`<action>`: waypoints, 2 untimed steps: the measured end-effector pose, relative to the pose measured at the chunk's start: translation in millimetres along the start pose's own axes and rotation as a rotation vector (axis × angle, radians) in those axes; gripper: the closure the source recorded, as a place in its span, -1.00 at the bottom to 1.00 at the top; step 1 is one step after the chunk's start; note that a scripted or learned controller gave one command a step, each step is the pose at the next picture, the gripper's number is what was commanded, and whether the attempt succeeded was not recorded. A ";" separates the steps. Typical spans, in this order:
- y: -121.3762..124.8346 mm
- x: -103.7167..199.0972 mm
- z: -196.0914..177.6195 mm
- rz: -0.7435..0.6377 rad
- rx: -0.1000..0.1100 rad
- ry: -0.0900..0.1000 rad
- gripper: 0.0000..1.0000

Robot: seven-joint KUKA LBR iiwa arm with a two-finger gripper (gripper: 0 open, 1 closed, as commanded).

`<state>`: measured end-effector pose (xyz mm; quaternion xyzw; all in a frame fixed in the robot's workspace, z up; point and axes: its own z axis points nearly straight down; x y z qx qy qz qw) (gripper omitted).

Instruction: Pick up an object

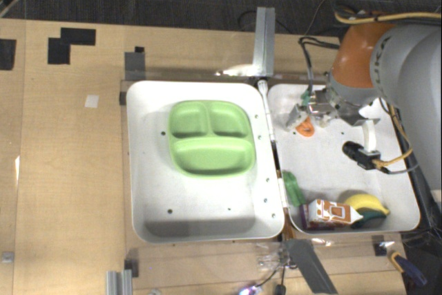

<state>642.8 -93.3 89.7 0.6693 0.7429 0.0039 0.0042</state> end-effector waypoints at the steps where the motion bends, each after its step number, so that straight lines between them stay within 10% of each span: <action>1: 3.3 1.7 -13.2 -0.004 -0.009 0.000 1.00; 2: 9.5 83.5 -97.3 -0.006 0.004 0.002 1.00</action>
